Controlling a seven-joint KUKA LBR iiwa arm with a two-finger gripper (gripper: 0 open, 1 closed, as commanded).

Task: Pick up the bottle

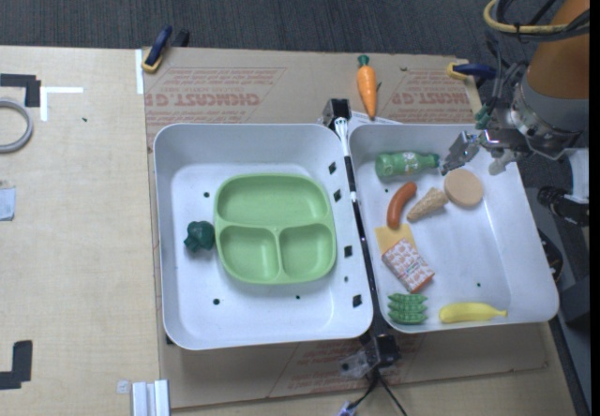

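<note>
Bottle (406, 163) is lying on its side at the far end of the right bin (525, 245), cap toward the tool (461, 154). Tool is poised just beside the cap; released or clenched cannot be told. Risks: bottle rolled away on contact, or sausage (400, 204) and cone (427, 203) nudged.
</note>
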